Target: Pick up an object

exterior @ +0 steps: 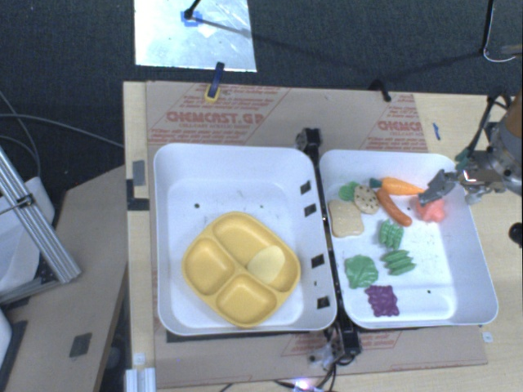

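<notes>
Camera view, looking down at a slant.

Item: my tool [435,188], reaching in from 3 o'clock, low over the right bin [470,260]. Whether it is open or closed, I cannot tell; the tip is dark and blurred against the tray wall.

Item: pink piece [434,210], just beside my tool tip at its 6 o'clock, near the right bin's 2 o'clock corner. Contact with the tool cannot be judged.

Item: orange carrot [401,186], lying flat at 12 o'clock in the right bin, its tip next to my tool.

Item: red-orange sausage shape [395,210], slanted, just below the carrot.

Item: speckled cookie [367,199] and small green piece [350,191], at 11 o'clock in the bin, touching each other.

Item: pale bread slice [346,220], at 9 o'clock against the bin's left wall.

Item: green vegetables, three: one [391,235] at centre, one [399,260] below it, a leafy one [359,270] at 7 o'clock.

Item: purple grapes [382,300], at 6 o'clock.

Item: left bin [188,178], holding a yellow divided plate [240,268] toward its 6 o'clock side.

Both bins rest side by side on the tabletop [270,113].
</notes>
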